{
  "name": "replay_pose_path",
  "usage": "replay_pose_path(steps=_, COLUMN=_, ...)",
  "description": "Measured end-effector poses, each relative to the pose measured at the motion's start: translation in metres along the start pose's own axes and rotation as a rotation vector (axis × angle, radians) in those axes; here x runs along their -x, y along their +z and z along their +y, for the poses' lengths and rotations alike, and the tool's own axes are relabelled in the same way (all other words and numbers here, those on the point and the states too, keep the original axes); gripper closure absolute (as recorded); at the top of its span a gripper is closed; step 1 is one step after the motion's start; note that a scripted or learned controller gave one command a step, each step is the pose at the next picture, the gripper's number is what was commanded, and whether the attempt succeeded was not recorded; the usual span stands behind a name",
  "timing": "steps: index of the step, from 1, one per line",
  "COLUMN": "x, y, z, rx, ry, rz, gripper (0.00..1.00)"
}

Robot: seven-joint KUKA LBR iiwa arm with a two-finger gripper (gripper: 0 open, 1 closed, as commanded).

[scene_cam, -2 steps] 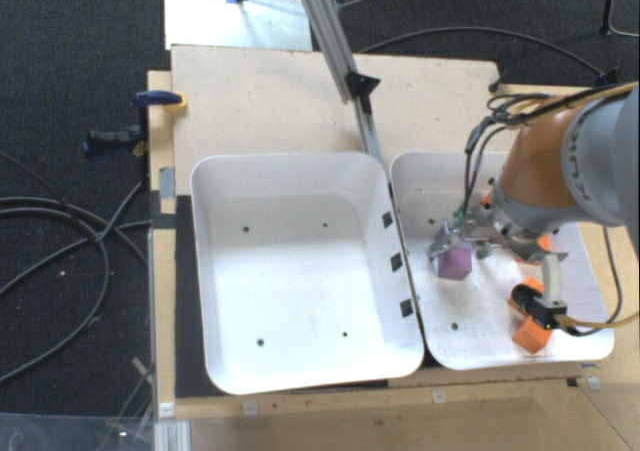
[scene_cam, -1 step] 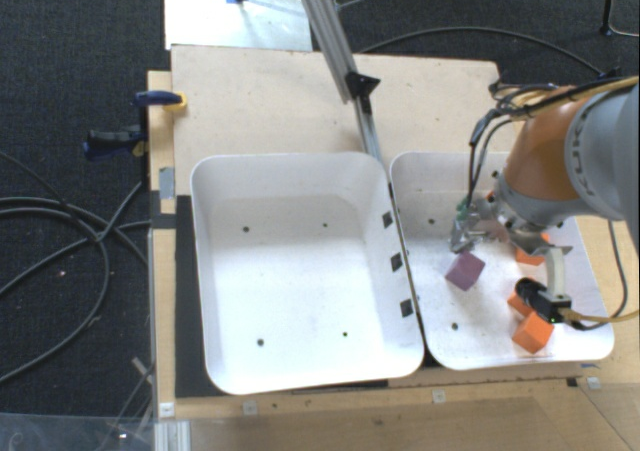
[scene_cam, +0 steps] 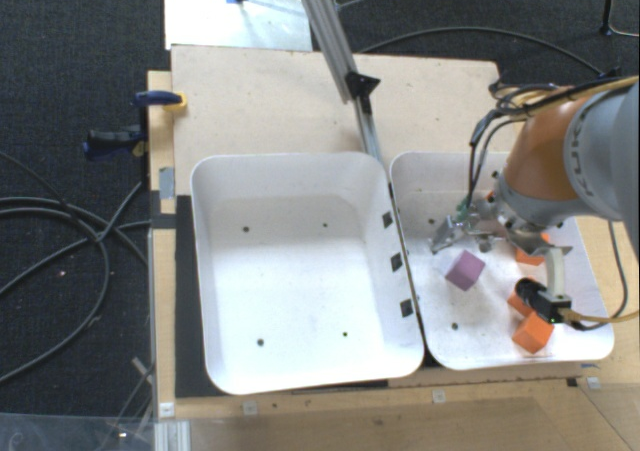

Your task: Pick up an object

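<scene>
Small pale purple cube [scene_cam: 465, 270], tilted, lying in right bin [scene_cam: 590, 344], just below gripper [scene_cam: 463, 236], fingers' state unclear

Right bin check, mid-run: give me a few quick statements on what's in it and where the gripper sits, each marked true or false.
1. A purple block lies in the right bin. True.
2. The purple block is clamped between the fingers of the gripper. False: it lies on the bin floor just below the gripper, nothing seen between the fingers.
3. Orange blocks lie in the right bin, nearer its right side. True.
4. The arm hangs over the left bin. False: it is over the right bin.
5. The purple block is in the left bin. False: it lies in the right bin, right of the divider.
</scene>
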State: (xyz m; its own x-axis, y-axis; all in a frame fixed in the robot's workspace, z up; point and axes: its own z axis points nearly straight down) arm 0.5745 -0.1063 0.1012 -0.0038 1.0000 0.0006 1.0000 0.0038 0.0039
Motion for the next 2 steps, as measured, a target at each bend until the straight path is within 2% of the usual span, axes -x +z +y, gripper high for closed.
replay_pose_path(steps=1, x=-0.001, y=0.012, z=-0.035, rx=-0.007, ry=0.003, rz=0.0, gripper=0.0)
replay_pose_path(steps=2, x=-0.001, y=0.0, z=-0.033, rx=-0.001, ry=0.0, rz=0.0, gripper=1.0)
